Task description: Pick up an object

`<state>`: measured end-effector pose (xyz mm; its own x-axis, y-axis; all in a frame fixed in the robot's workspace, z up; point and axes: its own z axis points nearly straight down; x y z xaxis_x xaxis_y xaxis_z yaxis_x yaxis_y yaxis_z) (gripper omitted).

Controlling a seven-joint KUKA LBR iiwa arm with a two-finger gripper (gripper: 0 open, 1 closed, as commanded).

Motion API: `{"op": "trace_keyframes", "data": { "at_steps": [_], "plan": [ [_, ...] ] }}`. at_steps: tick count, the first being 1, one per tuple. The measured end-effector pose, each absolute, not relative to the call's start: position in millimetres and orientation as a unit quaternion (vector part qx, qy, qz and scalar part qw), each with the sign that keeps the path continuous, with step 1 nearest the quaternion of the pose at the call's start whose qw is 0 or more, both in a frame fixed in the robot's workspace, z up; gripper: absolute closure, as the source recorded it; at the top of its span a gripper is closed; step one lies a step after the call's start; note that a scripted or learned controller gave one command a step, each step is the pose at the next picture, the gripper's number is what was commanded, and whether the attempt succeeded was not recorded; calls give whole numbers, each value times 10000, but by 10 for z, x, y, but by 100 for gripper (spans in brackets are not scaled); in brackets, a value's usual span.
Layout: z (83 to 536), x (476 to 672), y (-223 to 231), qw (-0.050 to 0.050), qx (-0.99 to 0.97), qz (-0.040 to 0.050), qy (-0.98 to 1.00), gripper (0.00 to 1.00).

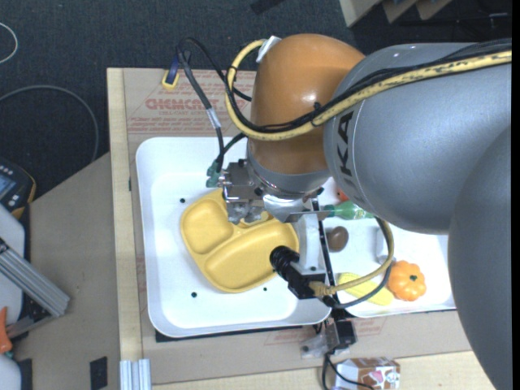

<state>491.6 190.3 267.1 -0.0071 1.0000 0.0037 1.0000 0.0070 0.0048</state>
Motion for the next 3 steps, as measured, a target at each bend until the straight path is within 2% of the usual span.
{"op": "trace_keyframes", "data": {
  "at_steps": [1, 2, 3],
  "plan": [
    [3692, 5412, 2072, 36, 7061, 68, 7081, 100],
    [4392, 4837, 2249, 6, 7047, 50, 7095, 100],
    [2837, 5156, 2234, -26, 7081, -77, 7061, 100]
  ]
}}
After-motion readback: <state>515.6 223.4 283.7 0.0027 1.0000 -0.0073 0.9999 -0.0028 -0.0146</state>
